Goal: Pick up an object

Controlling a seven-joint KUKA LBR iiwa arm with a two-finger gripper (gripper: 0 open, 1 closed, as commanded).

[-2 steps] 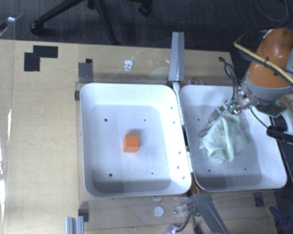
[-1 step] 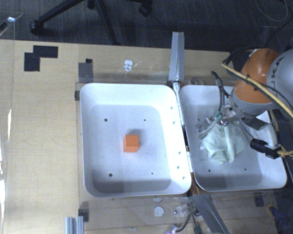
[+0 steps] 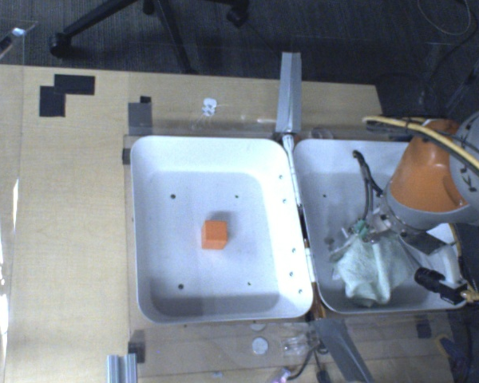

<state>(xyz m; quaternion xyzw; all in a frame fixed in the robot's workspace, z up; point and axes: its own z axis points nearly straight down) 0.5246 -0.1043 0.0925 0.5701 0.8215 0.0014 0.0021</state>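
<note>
So the gripper (image 3: 359, 234) is sitting low in the right bin (image 3: 327, 183), right at the top edge of a crumpled pale cloth (image 3: 366, 268). Whether it's pinching anything, I honestly can't tell; the wrist and that orange band (image 3: 425, 179) are hanging over most of it, and cables are crossing in front.

What's worrying me: the cloth is floppy and bunched, so a grab could be catching just one fold and letting it slide out on the lift. It's also lying close to the bin's near wall, so it might be dragging along there instead of coming up clean.

The other candidate, a small orange block (image 3: 215, 234), is lying near the middle of the left bin (image 3: 156, 214), well apart from the gripper, across the divider between the bins.
</note>
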